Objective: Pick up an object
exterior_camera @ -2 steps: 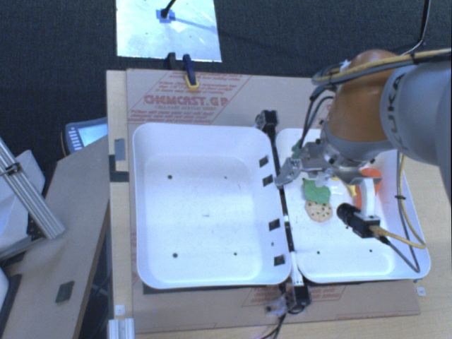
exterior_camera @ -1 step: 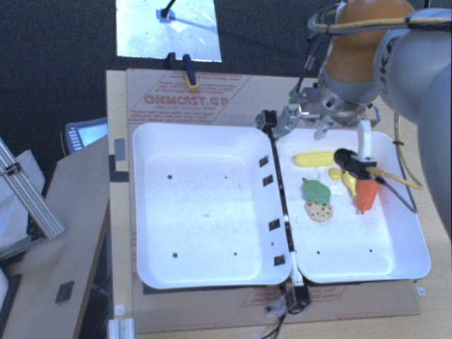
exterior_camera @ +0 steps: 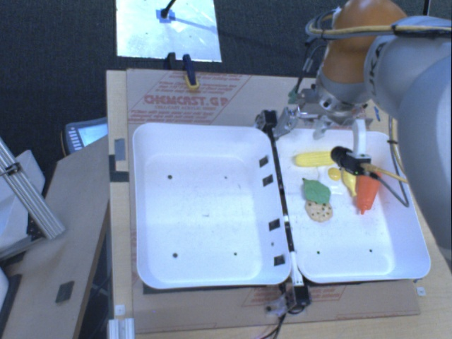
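Brown cardboard sheet point(exterior_camera: 183, 97) covers the bench, and on it stand two shallow white plastic bins, the left bin point(exterior_camera: 145, 210) and the right bin point(exterior_camera: 395, 253). All loose things lie in the right bin, five in total:

- one long yellow plastic corn cob point(exterior_camera: 313, 159)
- one short yellow piece point(exterior_camera: 349, 183)
- one flat green leaf-shaped piece point(exterior_camera: 316, 189)
- one round tan biscuit with dark dots point(exterior_camera: 319, 211)
- one orange carrot-shaped piece point(exterior_camera: 365, 195)

The pincer point(exterior_camera: 305, 117) hangs over the far rim of the right bin, close to the divider. I cannot tell how wide it is open, and I see nothing held in it.

The corn cob is the nearest thing. It lies just to the near side of the pincer, with its long axis running left to right. I judge that the pincer must come nearer and down, and close across the short width.
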Motion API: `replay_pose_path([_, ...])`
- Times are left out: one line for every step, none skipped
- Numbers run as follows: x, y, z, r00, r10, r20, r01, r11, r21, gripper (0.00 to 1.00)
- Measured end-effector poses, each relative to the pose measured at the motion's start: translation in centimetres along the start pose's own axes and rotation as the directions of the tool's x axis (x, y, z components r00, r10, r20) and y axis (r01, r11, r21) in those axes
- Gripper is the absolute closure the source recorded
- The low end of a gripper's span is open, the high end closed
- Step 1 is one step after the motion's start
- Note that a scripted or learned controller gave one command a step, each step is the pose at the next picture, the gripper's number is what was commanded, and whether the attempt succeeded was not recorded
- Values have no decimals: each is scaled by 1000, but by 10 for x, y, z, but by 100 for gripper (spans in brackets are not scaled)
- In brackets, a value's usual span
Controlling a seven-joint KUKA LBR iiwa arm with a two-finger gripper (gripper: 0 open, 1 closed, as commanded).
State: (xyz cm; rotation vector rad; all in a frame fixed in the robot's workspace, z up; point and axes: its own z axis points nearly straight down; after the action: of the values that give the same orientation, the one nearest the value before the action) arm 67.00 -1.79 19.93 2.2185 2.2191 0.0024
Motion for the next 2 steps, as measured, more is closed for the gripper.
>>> replay_pose_path([3, -34, -33, 1000, 1, -2, -1, 1000, 1, 0])
replay_pose_path([3, -32, -43, 1000, -1, -2, 1, 1000, -1, 100])
